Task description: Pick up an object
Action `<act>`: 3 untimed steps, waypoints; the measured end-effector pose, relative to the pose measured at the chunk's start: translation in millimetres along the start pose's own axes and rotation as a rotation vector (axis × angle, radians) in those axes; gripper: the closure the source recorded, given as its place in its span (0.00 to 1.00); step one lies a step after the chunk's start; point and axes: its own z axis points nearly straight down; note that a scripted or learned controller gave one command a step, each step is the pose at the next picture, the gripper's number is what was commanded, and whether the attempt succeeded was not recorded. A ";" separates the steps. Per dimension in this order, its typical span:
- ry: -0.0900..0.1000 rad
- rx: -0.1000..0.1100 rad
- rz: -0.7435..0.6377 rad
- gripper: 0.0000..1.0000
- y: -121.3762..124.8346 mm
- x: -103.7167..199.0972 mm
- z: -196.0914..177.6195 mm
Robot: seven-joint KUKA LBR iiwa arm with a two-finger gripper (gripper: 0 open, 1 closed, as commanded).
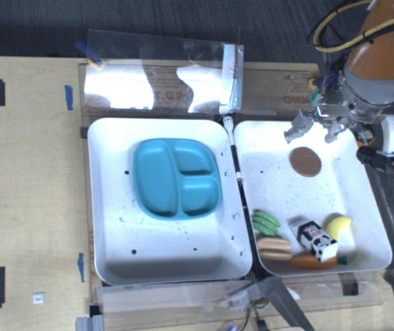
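Robotics lab, taped bench (31,185), white bins (107,198)

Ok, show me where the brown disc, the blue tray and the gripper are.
brown disc (306,161), camera view, its flat top face
blue tray (177,178), camera view, the ridge between compartments
gripper (314,131), camera view, midway between its fingertips

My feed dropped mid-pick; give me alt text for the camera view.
The claw hangs open over the right bin, holding nothing, just above a brown disc. Along that bin's near edge lie a green pod, hot dog, black-and-white block, lemon and carrot. The left bin holds a blue divided tray.
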 end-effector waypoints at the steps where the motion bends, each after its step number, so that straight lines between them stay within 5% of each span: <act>1: 0.000 0.006 0.066 0.00 4.2 -4.5 74.7; 2: -0.001 -0.005 -0.011 0.00 40.6 -68.3 140.5; 3: 0.028 0.014 -0.196 0.00 43.5 -99.5 144.1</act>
